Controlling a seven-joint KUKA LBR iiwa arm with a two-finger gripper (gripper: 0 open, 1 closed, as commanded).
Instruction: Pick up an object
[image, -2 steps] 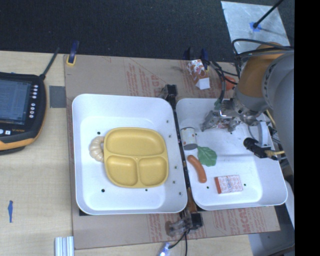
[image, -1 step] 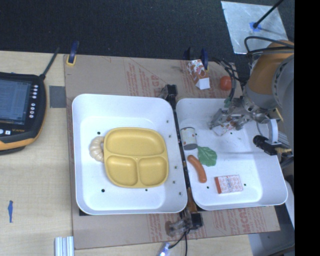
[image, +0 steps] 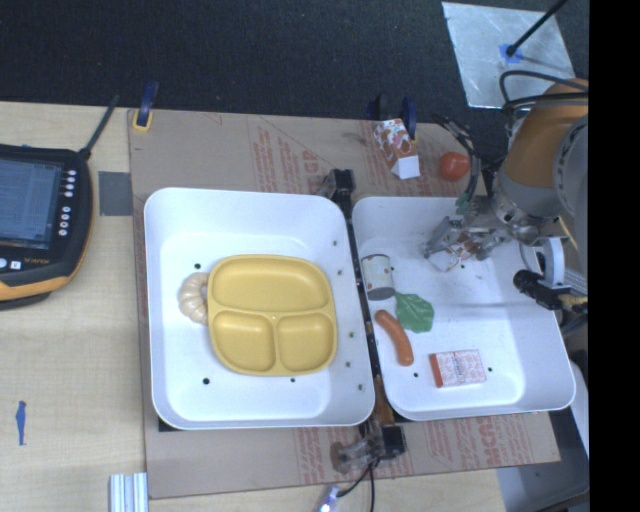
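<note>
The right bin (image: 500, 390) holds a small can (image: 377, 276) by its left wall, a green leafy piece (image: 416, 311), an orange sausage (image: 394, 337) and a red-and-white packet (image: 458, 368). My gripper (image: 455, 248) hangs over the bin's upper right part, with the arm coming in from the right. Nothing shows between its fingers, which look spread. It is apart from all the objects, up and to the right of the can.
The left bin (image: 170, 390) holds a yellow divided plate (image: 272, 313) with a beige item (image: 192, 296) tucked at its left edge. Behind the bins lie a small carton (image: 397, 146) and a red ball (image: 454, 165). A tablet (image: 35, 218) sits far left.
</note>
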